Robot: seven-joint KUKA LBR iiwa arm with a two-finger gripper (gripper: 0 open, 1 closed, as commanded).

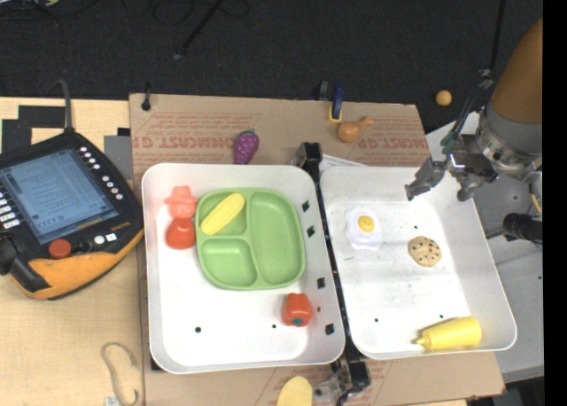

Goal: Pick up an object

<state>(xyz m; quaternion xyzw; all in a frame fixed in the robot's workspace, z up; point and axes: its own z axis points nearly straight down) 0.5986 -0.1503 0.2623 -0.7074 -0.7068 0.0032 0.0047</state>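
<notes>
Pincer [446,178] spread and empty above the right bin's [496,289] far edge, poised before descent. Candidate objects lie apart for clear access: fried egg [364,226], cookie [425,252], mustard bottle [452,334] near the bin's front corner.

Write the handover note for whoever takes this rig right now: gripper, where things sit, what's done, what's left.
Gripper: open, holding nothing, above the right bin's far right corner.
Right bin: fried egg, cookie, mustard bottle at the near edge.
Left bin: green tray with corn, a red pepper beside the tray.
Done: nothing picked.
Left: descend, grasp one object, lift.
</notes>
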